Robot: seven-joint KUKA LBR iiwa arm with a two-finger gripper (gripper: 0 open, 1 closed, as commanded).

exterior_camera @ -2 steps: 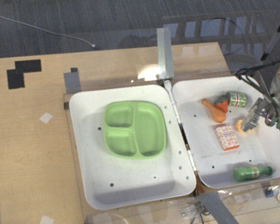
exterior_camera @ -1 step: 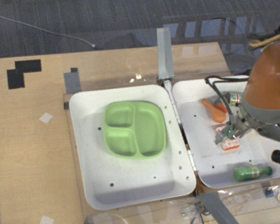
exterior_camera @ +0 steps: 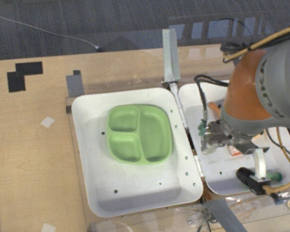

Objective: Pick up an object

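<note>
Grey, orange-banded arm (exterior_camera: 261, 89) over right bin (exterior_camera: 222, 178), hand (exterior_camera: 210, 136) of unclear state; pale-green, rounded-square, three-compartment plate (exterior_camera: 139, 133) in left bin (exterior_camera: 96, 164).

You have a bright, even light from above. The white left bin (exterior_camera: 95, 162) is almost washed out, with a soft grey shadow along its lower wall. The arm (exterior_camera: 284, 84), close to the camera, looks slightly blurred. A small glare sits at the bottom edge.

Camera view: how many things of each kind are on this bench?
White bins: 2, left bin and right bin
Green divided plate: 1
Robot arm: 1
Total: 4, leaving out small orange bits half hidden under the arm.
</note>
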